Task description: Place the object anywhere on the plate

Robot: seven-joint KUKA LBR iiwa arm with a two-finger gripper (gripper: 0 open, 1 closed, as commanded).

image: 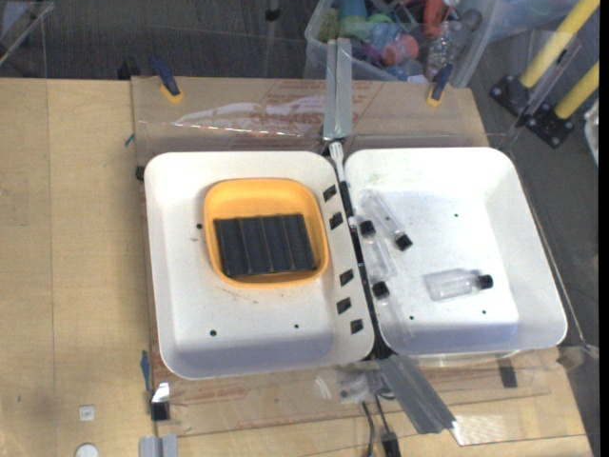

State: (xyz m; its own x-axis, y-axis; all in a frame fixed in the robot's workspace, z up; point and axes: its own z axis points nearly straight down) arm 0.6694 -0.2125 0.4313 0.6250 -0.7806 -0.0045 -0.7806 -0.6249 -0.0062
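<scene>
I'm seeing open floor lying across most of the right bin [495,174]; clear bottles [459,284] are crowding its left side, and a dark ridged block [265,246] is covering the orange plate [221,198].

Wooden bench [67,255], clear toy-filled tub [404,17]

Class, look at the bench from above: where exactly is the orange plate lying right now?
The orange plate lies in the left white bin, toward its back right part near the divider, with a dark ribbed block resting on it.
</scene>
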